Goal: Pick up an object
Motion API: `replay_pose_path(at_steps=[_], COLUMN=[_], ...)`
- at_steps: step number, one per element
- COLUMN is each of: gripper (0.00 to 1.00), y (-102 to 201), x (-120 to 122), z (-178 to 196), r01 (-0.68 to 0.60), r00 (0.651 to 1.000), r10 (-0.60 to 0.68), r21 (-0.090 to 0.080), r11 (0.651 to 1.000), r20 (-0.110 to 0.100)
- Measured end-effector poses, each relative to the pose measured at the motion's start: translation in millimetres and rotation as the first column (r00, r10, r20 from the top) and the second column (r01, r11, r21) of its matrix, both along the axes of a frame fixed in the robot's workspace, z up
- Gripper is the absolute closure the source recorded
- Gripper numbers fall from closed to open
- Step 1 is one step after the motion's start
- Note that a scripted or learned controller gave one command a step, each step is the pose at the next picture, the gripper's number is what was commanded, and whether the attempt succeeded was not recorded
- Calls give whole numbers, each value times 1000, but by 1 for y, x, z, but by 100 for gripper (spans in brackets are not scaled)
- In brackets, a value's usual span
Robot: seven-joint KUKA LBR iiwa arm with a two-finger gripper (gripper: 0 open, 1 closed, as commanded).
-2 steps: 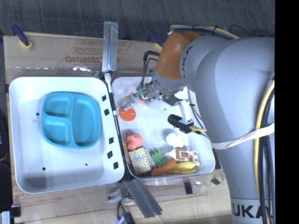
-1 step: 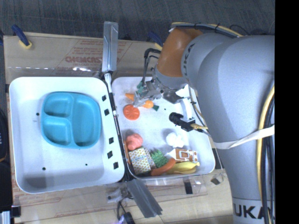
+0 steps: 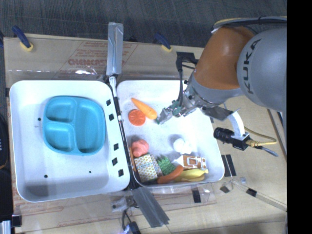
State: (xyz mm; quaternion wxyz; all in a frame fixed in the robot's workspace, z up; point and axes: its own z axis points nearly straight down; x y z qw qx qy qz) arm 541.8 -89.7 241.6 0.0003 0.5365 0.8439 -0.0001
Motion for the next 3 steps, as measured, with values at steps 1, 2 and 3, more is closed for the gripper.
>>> replay_pose_path(at_steps=[1, 2, 3], gripper=[100, 0, 0], y=[29, 29, -15], x=[83, 83, 89], z=[-51, -51, -150], r01=[338, 338, 391], r00=[941, 941, 920], r10=[-338, -338, -391], r21=[-1, -1, 0], r11=[941, 941, 920], r20=[-3, -3, -2])
